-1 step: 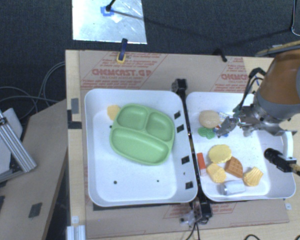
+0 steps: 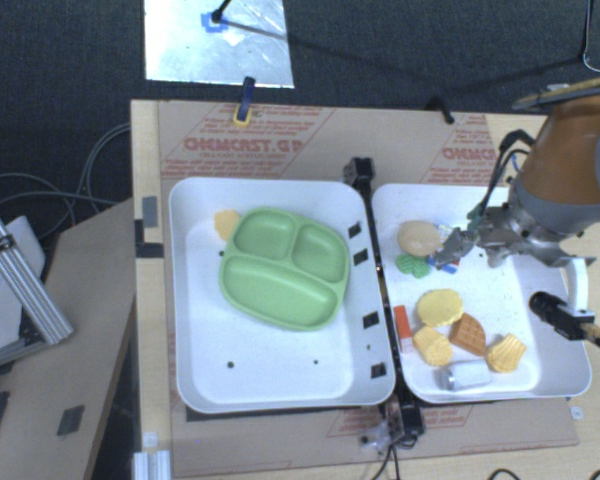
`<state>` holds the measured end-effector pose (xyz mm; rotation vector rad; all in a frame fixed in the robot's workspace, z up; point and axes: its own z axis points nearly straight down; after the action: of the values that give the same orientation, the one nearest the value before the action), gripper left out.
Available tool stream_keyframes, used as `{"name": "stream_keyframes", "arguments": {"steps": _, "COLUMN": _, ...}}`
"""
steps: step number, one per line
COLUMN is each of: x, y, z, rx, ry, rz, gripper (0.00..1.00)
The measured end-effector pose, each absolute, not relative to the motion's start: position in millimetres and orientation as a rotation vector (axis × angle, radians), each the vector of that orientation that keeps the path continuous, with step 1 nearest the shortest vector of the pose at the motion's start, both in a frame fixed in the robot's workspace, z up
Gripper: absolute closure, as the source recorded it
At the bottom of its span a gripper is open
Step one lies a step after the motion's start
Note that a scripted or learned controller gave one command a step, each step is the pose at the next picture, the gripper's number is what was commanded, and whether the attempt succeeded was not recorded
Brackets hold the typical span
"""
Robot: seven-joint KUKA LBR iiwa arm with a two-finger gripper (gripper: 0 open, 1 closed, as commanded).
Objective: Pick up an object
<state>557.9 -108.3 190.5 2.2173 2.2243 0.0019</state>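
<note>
Two bins (image 2: 195, 368); claw (image 2: 448, 258) beside tan bun (image 2: 418, 237).

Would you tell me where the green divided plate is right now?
The green divided plate lies in the left bin, toward its upper middle, with a small yellow piece at its upper-left edge.

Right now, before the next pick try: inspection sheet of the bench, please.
Surface: two white bins side by side, left bin, right bin, on a board with red print.
Job's things: right bin holds toy foods: beige bun, green piece, yellow round, brown wedge, red stick.
Clutter: green divided tray in left bin, yellow piece beside it.
Grippers: gripper low over right bin, near the bun; grasp unclear.
Cables: grey loops left of the bench.
Surroundings: dark carpet, foil sheet beyond.
</note>
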Motion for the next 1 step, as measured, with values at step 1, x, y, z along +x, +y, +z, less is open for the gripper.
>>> {"name": "stream_keyframes", "arguments": {"steps": 1, "x": 553.5, "y": -116.8, "z": 142.1, "rx": 2.222, "ry": 2.224, "rz": -0.002, "gripper": 0.0}}
